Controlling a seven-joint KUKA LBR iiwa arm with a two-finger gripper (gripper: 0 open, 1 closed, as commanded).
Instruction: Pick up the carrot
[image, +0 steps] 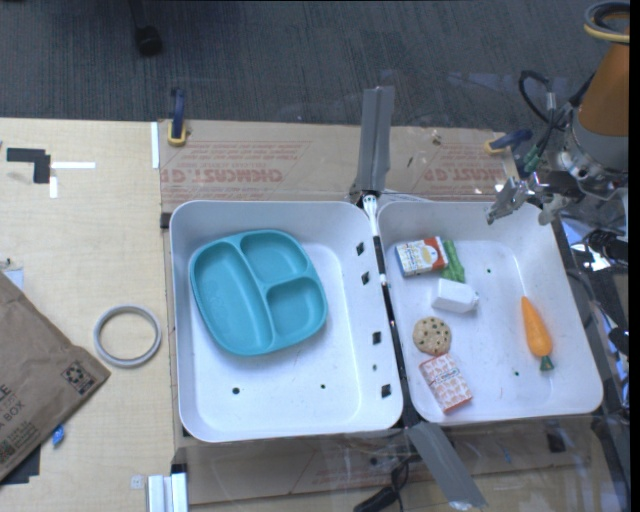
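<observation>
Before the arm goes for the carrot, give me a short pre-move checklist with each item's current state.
1. Carrot in view, in the right bin: ok.
2. Carrot lies apart from the cookie and white block: ok.
3. Carrot clear of the bin's right wall: cannot tell; it lies close.
4. Pincer above the carrot: not ok; it hangs at the bin's far right corner.
5. Pincer open for the grasp: cannot tell.
6. Pincer carrying anything: cannot tell.

Orange carrot (536, 328) lies w/ bare white floor all round in the right white bin (500, 262), open from above. Nearest clutter, white block (454, 296) & round cookie (432, 335), sits well apart to its left.
</observation>
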